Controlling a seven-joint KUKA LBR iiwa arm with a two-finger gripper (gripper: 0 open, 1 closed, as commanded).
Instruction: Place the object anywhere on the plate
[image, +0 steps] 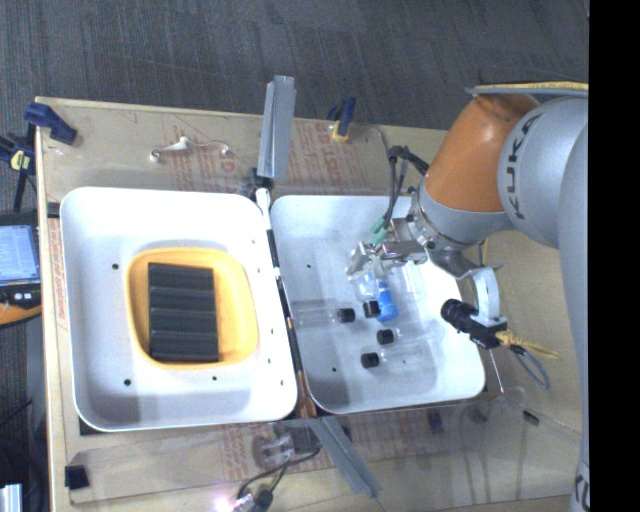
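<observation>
Two shallow white bins sit side by side on the bench: the left bin (90, 300) carries the yellow plate (240, 310) with a dark ribbed insert (183, 311) on it, and the right bin (320, 230) carries the work. The gripper (375, 268) hangs over the middle of the right bin, just above a blue-and-clear object (385, 303); you cannot tell from this view whether its fingers are apart, together or clamped on anything. Treat the object as not yet secured. Several small black pieces (346, 315) lie near it on the bin floor, toward the bin's near edge.

To do this step well, confirm the grasp before you lift: the object looks small and partly transparent, so it probably slips easily. Raise it high enough to pass the shared wall between the bins, then carry it toward the left bin's centre and release low over the plate.

The bench (130, 120) is bare board with blue clamps (343, 113) at its far edge, cables at its near edge, and dark carpet (150, 50) beyond
</observation>
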